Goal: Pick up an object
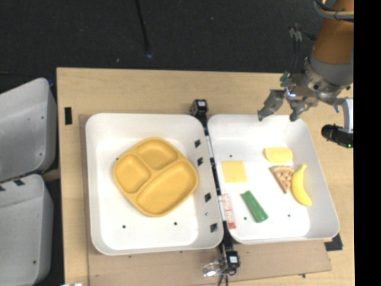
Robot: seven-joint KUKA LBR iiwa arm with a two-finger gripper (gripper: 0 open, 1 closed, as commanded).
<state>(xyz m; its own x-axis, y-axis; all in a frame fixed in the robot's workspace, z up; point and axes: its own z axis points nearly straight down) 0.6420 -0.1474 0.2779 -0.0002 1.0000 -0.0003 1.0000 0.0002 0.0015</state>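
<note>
The right bin [318,216] holds a yellow cheese square [233,171], a green stick [254,206], a pale yellow oval piece [278,155], a pizza slice [283,177] and a banana [301,185]. My gripper [279,111] hangs above the far edge of this bin, open, its two dark fingers [265,108] spread apart with nothing between them. It stands well behind the oval piece and clear of every object.
A yellow divided plate [156,176] lies in the left bin [101,231]. A black clamp [199,107] sits at the far end of the divider between the bins. White panels [24,130] stand off the bench's left side.
</note>
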